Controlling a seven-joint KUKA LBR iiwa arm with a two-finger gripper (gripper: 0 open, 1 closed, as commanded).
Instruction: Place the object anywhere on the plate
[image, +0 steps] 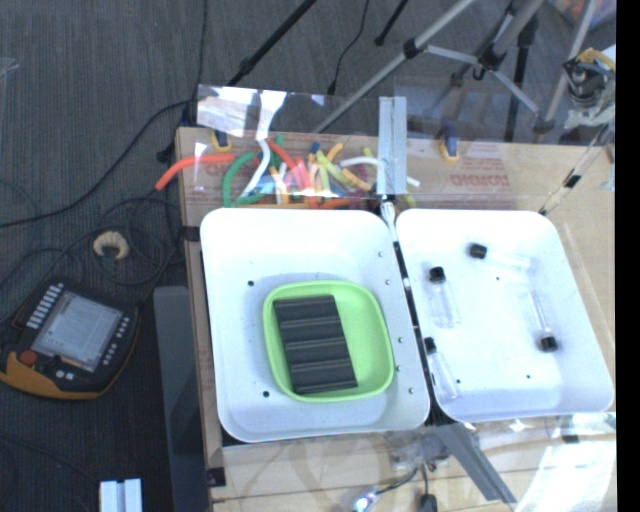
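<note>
A green square plate (377, 335) lies in the left white bin (230, 300). On the plate rests a dark grey ribbed block (315, 344), lying flat and filling most of the plate's middle. In the right white bin (580, 370) lie several clear vials with black caps: one near the left wall (439, 292), one at the back (495, 258), one at the right (541, 322) and one at the front left (440, 368).
Coloured tubes (300, 175) are piled behind the left bin on the wooden bench. A grey upright post (392, 150) stands at the back between the bins. A handheld controller (68, 335) and cables lie on the floor to the left.
</note>
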